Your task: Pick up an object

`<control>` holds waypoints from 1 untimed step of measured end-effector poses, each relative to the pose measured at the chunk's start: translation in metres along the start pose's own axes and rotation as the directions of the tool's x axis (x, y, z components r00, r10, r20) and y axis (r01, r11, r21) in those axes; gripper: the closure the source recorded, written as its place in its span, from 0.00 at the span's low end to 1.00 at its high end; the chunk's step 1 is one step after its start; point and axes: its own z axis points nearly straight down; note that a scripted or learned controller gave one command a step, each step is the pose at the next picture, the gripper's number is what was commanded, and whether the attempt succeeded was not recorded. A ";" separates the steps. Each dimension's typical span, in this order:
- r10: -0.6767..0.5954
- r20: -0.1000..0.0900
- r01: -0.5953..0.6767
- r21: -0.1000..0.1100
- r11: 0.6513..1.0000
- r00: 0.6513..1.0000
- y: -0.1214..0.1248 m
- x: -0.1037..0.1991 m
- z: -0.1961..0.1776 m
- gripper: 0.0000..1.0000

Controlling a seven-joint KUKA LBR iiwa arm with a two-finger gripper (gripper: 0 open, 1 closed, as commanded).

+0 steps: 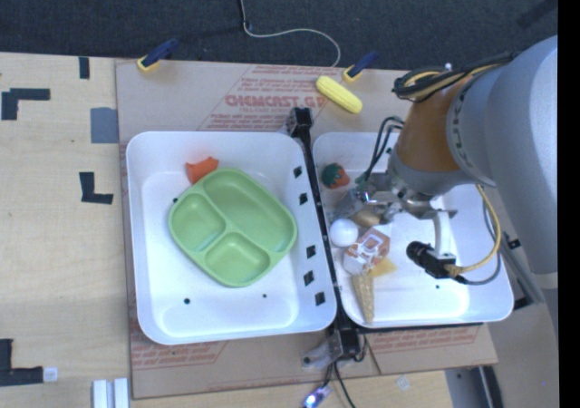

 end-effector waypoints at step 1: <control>0.000 0.001 0.000 0.000 1.000 1.000 0.001 -0.001 -0.010 1.00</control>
